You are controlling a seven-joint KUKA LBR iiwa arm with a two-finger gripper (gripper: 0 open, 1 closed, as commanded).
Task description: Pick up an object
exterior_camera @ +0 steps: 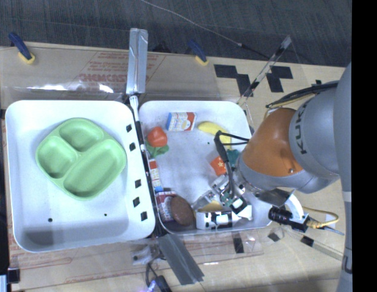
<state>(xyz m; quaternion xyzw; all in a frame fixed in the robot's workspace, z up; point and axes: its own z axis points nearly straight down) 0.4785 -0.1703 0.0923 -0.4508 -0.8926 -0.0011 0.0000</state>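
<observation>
My gripper (223,197) reaches down into the front part of the right bin (188,157), under the grey and orange arm (279,154). It hangs just above a black-and-white box (217,219) and right of a brown round thing (181,212). An orange block (218,165) and a green piece (232,157) lie just behind it, partly hidden by the wrist. Further back are a red vegetable (156,137), a yellow banana (207,127) and a small white carton (180,121). I see nothing lifted off the bin floor.
The left bin (30,224) holds a green divided plate (81,157). A thin red-and-white packet (153,170) lies along the right bin's left wall. A metal bar (137,59) stands at the divider's far end.
</observation>
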